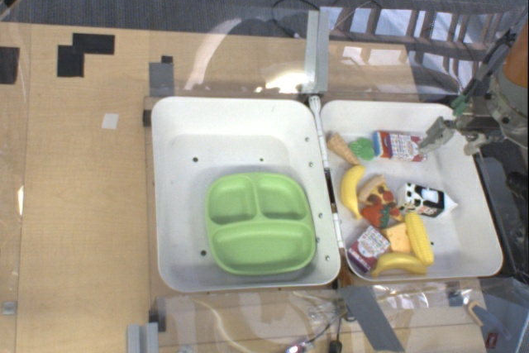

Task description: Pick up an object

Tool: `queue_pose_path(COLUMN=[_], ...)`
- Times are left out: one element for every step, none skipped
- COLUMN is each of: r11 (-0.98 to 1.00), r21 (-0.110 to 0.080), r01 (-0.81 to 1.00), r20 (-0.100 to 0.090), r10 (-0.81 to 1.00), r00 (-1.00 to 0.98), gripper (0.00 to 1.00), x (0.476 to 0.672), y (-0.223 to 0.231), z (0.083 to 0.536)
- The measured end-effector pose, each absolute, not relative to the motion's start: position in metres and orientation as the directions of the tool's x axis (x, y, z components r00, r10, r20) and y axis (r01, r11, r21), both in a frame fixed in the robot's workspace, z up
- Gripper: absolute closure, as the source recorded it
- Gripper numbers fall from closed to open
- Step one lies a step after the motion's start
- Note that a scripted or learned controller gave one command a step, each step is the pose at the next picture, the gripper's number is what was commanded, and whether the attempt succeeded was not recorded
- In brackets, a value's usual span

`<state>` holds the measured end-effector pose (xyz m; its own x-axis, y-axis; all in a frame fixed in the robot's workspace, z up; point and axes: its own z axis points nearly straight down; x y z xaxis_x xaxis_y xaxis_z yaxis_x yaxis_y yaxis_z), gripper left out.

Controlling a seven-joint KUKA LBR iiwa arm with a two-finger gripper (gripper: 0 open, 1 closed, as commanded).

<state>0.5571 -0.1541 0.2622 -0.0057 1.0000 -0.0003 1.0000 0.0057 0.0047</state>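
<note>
Camera view, from above the bench: the pincer (436, 134) reaches in from the right over the upper right part of the right bin (488, 248). How far it is open cannot be told at this size, and nothing can be made out in its grasp.

Just left of the pincer tip lies a red and white packet (397, 145), close to it or touching; which one cannot be told. Further left are a green toy (362, 150) and an ice cream cone (340, 148). Below the pincer sits a black and white carton (425, 200). Below and left of it lie a banana (352, 189), a pizza slice (378, 200), a corn cob (418, 236), a second banana (401, 263) and a small red packet (369, 244).

Well to the left of the pincer, in the left bin (178, 136), a green divided tray (260, 221) rests flat.
</note>
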Motion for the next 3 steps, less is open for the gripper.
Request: queue_pose_path(r11=[-0.156,-0.253,-0.185], r21=[0.007,0.001,0.008], r01=[0.988,0.967,0.983], r20=[0.001,0.001,0.001], r10=[0.988,0.967,0.983], r00=[0.156,0.253,0.185], gripper=[0.00,0.00,0.00], x=[0.569,0.586,0.620], y=[-0.107,-0.086,-0.086], z=[0.353,0.217,0.097])
